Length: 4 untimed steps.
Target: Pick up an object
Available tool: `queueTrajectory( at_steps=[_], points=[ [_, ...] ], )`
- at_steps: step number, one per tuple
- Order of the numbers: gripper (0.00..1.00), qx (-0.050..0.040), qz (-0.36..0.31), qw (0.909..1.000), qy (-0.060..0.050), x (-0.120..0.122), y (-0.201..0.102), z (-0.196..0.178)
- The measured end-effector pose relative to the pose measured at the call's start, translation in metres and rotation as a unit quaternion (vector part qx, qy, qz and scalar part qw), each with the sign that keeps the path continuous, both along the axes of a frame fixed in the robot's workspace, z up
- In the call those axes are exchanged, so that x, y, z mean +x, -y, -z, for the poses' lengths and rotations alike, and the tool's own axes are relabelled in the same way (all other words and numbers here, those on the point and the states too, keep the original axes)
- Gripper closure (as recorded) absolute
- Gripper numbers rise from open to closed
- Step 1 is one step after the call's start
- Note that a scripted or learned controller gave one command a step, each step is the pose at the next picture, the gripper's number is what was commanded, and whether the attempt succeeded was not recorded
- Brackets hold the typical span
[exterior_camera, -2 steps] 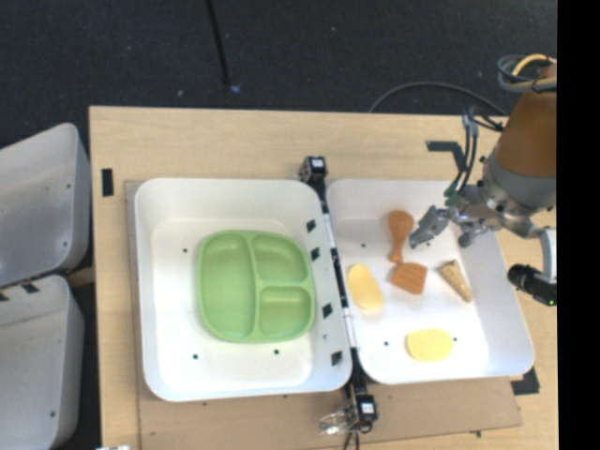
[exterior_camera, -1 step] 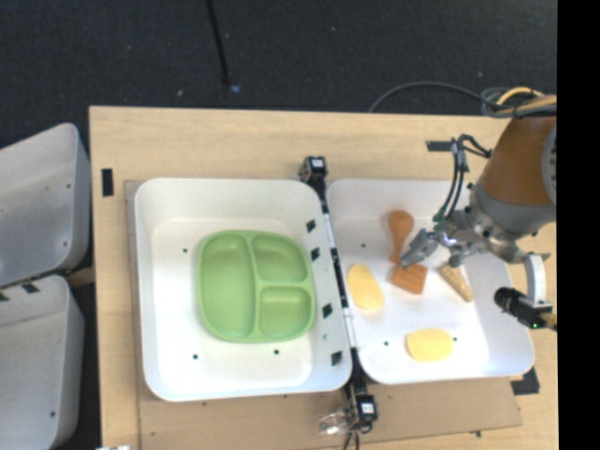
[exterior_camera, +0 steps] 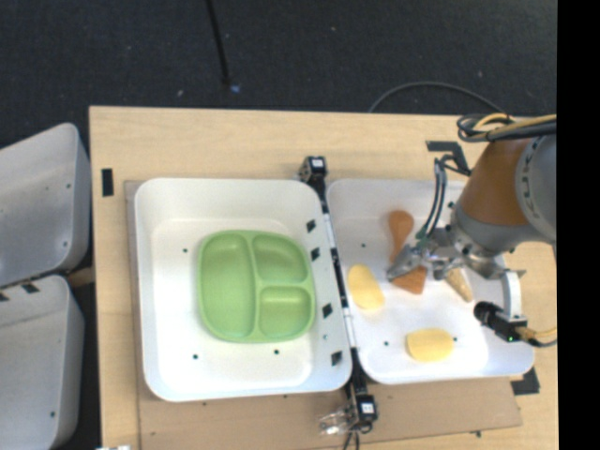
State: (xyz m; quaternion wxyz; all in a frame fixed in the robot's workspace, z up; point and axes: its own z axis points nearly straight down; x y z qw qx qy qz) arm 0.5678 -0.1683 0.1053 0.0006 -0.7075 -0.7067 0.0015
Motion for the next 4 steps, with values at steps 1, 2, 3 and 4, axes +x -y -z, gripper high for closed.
queueTrajectory(
  at_steps=[1, 2, 3, 4],
  points=[
    [0.00, 0.0002, 0.002, 1.0000, 0.001, 0.000, 0.001, 0.004],
    [1.00, 0.0000, 0.004, 1.0000, 0.003, 0.001, 0.002, -0.007],
    [1.00, -0.0006, 0.003, 1.0000, 0.004, -0.002, 0.011, -0.067],
    [1.00, -0.0009, -0.002, 1.0000, 0.005, -0.002, 0.015, -0.131]
  ],
)
